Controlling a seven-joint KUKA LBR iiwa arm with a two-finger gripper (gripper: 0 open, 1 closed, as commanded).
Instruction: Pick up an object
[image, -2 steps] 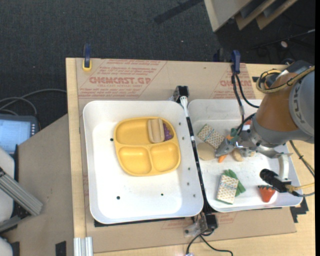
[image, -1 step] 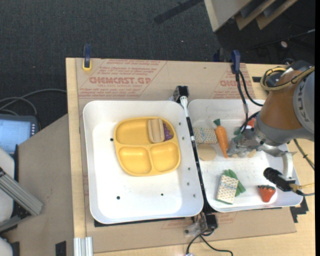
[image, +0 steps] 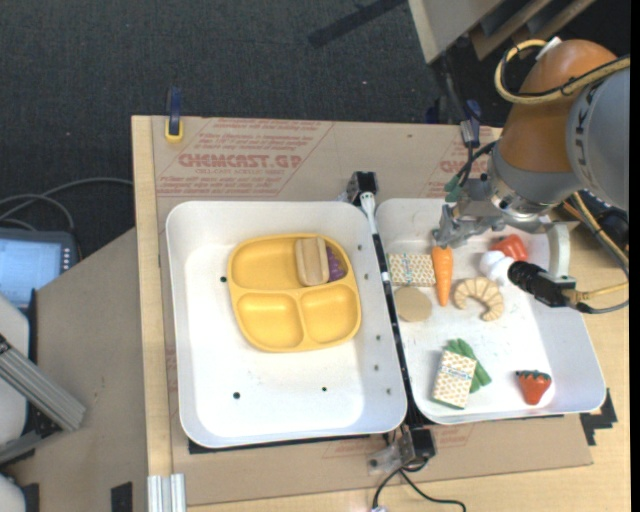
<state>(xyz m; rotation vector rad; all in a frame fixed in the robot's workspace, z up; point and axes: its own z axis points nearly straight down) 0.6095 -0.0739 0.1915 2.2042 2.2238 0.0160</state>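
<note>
While the grey arm with its orange band reaches in from the right, its two-finger gripper hangs over the back of the right shallow white bin, directly above the top end of an orange toy carrot. Whether the gripper is spread or pressed together cannot be told at this angle, and nothing visible sits between its tips.

Right bin, contents:
- orange toy carrot, lying lengthwise, tip toward the front, just beside a small patterned beige square packet;
- round tan disc resembling a cookie, in front of that packet;
- tan toy croissant, just right of the carrot;
- red and white item, partly hidden by the arm's black fitting; its shape cannot be told;
- small printed carton resting against a green leafy toy piece, near the front;
- red toy strawberry with green cap, at the front right, well apart from the carrot.

Left shallow white bin, contents:
- yellow plastic divided plate with three compartments, set toward the back;
- tan oblong bread-like piece, in the plate's back right compartment, lying over something purple.

Both bins sit side by side, rims touching, on a brown cardboard sheet printed with red lettering.
</note>
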